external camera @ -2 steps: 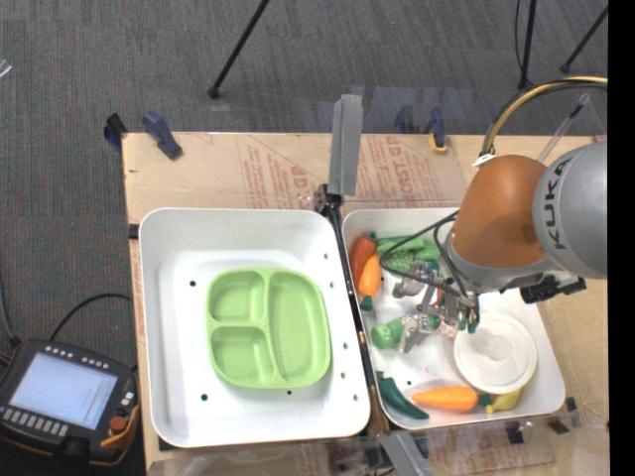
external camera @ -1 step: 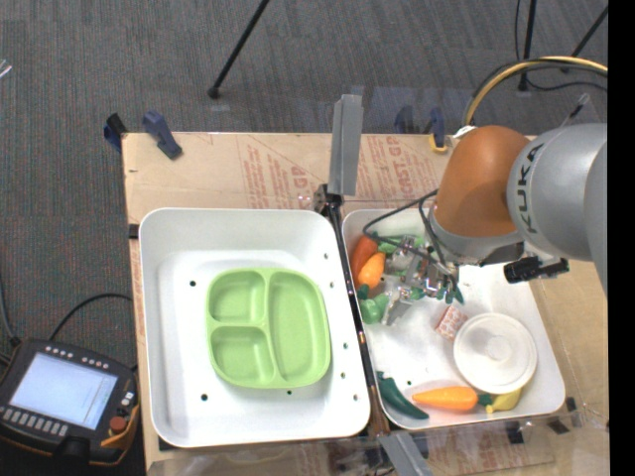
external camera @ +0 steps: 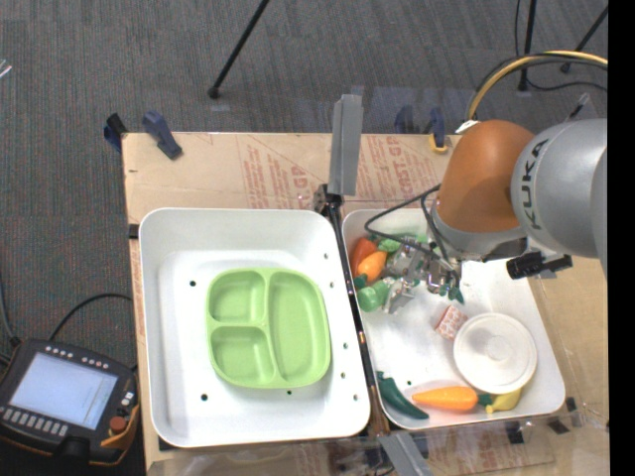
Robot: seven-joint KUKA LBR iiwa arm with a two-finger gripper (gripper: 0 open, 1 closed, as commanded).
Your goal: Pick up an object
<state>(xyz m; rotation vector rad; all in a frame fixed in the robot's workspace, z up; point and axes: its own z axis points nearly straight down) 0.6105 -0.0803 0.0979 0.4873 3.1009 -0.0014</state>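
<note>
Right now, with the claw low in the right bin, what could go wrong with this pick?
1. The claw sits among crowded toys, an orange piece and green pieces; it may pinch two or push them away.
2. It works close to the right bin's left wall, so it could bump that wall.

The flat brown board desk (external camera: 238, 172), printed with faint red lettering, carries two shallow white plastic bins set side by side and touching along their inner edges. The left bin (external camera: 169, 315) is the wider in view; the right bin (external camera: 541, 315) sits against it. Two dark blue clamps (external camera: 159, 133) grip the desk's far left edge.
</note>
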